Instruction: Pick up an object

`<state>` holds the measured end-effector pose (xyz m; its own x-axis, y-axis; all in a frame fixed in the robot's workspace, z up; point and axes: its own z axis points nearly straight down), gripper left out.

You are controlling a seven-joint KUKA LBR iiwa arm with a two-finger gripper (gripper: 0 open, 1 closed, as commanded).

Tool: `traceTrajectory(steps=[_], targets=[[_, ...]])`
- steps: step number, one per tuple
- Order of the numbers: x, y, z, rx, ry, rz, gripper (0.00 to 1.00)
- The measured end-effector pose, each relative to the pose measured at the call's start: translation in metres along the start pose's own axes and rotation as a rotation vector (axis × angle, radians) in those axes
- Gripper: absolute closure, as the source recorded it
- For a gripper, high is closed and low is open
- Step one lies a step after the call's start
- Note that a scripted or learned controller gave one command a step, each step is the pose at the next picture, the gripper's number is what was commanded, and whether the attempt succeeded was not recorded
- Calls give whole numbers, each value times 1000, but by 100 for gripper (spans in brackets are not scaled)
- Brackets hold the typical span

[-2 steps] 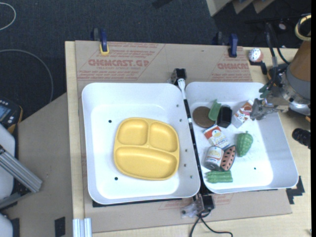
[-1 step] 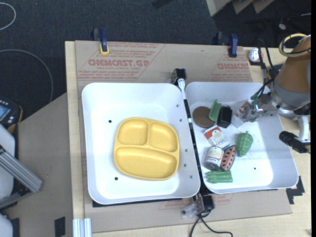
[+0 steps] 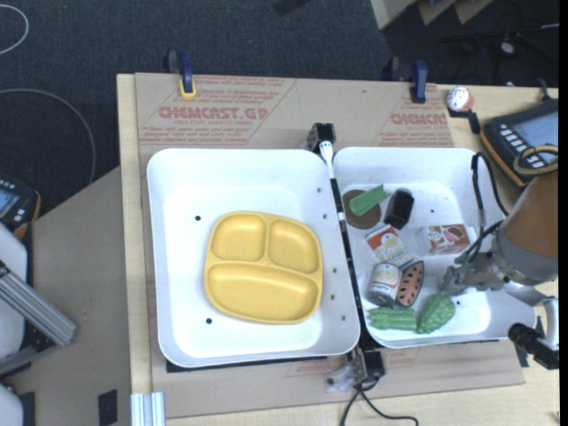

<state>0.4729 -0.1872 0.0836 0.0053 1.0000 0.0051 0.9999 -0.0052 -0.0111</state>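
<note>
The right bin (image 3: 461, 171) holds several small items. A brown disc (image 3: 355, 216) with a green piece (image 3: 366, 201) on it lies at the bin's back left, beside a black object (image 3: 399, 207). Toward the front are a red and white packet (image 3: 388, 240), another printed packet (image 3: 444, 237), a small can (image 3: 385, 283), a watermelon slice toy (image 3: 410, 284) and two green vegetable toys (image 3: 435, 313) (image 3: 390, 319). My gripper (image 3: 459, 278) reaches in from the right, low over the bin floor just right of the watermelon slice and above the green toy. Nothing shows held in it.
The left bin (image 3: 169, 238) carries a yellow divided plate (image 3: 264, 266). A black clamp (image 3: 321, 137) sits at the back between the bins. A yellow-edged pendant (image 3: 528, 140) rests at the far right, and blue clamps (image 3: 185, 67) hold the board's back edge.
</note>
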Motion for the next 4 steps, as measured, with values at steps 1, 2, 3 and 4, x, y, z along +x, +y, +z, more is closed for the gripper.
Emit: traceTrajectory(steps=[1,2,3,4], targets=[[0,6,-11,-13,-6,-2,100],[68,7,-85,-18,-5,-13,100],[152,5,-101,-14,-4,-14,100],[253,4,-100,-13,-5,-13,100]])
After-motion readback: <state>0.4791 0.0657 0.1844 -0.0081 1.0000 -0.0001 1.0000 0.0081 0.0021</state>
